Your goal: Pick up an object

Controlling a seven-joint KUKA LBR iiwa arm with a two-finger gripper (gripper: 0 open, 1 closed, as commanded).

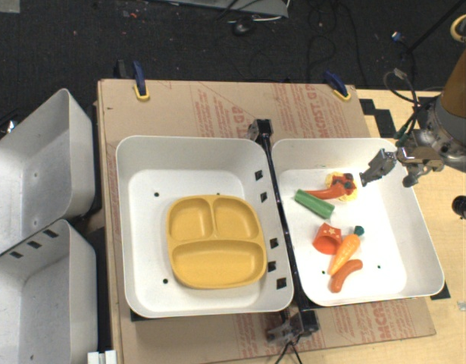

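Tool [392, 167] was seen spread open, nothing gripped, at right bin [414, 226] top edge; nearest obj, yellow-orange toy [340, 183], lay just left & lower.

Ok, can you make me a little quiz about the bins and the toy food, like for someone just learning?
1. True or false: the yellow tray lies in the right bin.
2. Which lies nearest the gripper? A) the sausage B) the carrot C) the orange and yellow toy
3. Fill the gap: the green stick lies in the ____ bin.

Key: 1 false, it lies in the left bin. 2 C. 3 right.
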